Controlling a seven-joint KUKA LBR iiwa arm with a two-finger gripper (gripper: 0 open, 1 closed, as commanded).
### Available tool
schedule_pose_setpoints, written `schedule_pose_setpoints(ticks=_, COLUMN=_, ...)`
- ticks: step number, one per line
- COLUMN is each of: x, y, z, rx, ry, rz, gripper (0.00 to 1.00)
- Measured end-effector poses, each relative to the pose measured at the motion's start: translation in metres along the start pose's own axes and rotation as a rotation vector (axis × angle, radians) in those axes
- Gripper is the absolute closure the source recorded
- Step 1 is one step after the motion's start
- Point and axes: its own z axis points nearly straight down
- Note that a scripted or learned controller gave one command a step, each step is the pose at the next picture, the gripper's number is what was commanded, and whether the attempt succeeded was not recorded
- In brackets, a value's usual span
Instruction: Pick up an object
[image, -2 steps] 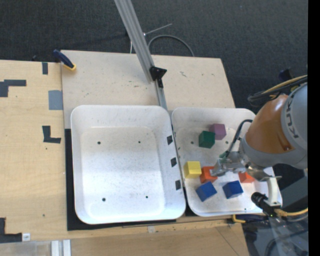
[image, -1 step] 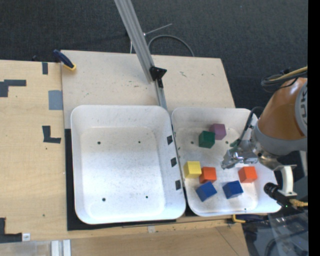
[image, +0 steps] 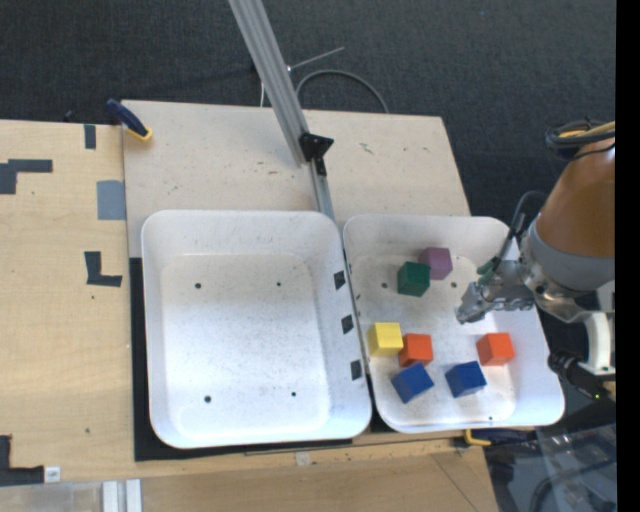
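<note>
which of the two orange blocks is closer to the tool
The orange block at the right side of the right bin, just below the tool. The other orange block sits farther left, touching the yellow block.

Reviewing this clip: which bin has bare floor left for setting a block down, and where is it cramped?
The left bin has bare white floor from wall to wall. In the right bin, the yellow block, two orange blocks and two blue blocks crowd the near half, with the gripper above them; green and purple blocks sit farther back.
</note>
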Motion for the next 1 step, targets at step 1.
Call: schedule_pose_setpoints(ticks=1, x=0.0003, y=-0.0007, z=0.0258, rx=0.008, ry=0.001, rz=0.001, gripper=1.0)
